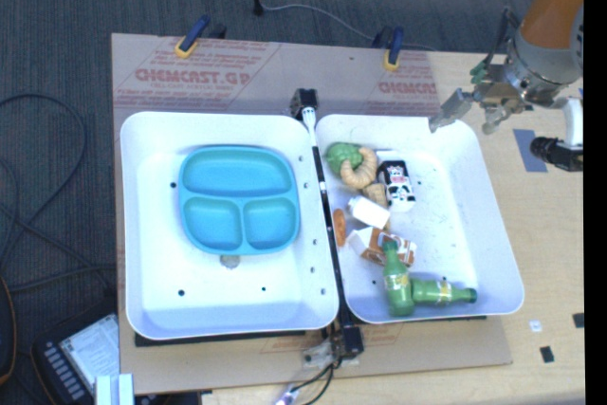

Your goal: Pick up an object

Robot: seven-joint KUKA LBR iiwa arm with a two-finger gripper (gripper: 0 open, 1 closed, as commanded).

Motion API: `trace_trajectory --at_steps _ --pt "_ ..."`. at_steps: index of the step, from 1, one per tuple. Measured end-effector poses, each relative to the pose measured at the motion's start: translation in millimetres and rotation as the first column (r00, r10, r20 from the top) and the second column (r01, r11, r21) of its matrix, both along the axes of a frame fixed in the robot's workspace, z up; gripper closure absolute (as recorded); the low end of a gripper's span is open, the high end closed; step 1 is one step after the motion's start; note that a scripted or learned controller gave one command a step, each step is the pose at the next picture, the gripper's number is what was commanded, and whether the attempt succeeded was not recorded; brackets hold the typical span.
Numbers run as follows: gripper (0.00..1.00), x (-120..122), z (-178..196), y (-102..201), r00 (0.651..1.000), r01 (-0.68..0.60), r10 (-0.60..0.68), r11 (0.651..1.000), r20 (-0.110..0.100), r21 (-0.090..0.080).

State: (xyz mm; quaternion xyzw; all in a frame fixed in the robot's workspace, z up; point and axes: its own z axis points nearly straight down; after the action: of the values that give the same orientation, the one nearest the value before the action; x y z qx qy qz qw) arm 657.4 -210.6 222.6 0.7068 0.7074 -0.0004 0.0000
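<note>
Holding a blue divided tray (238,211), left bin (142,232), right bin (493,242) with green bottles (417,289), gripper (467,109) fingers apart, nothing between.

The surface (560,242) is pale wood, bearing a cardboard sheet (237,71) printed in red and held by two clamps (193,35) at its far edge. Two white bins (142,232) sit side by side on the cardboard, apparently touching.

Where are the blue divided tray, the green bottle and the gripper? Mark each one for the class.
blue divided tray (239,199): camera view, middle of the tray.
green bottle (442,293): camera view, bottle's body.
gripper (446,116): camera view, fingertip end.
</note>
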Motion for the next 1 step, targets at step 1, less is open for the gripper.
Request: trace_trajectory --at_steps 1 --pt "0.0 -24.0 -101.1 43.8 1.0 0.0 0.0 1.0 0.011 -0.002"
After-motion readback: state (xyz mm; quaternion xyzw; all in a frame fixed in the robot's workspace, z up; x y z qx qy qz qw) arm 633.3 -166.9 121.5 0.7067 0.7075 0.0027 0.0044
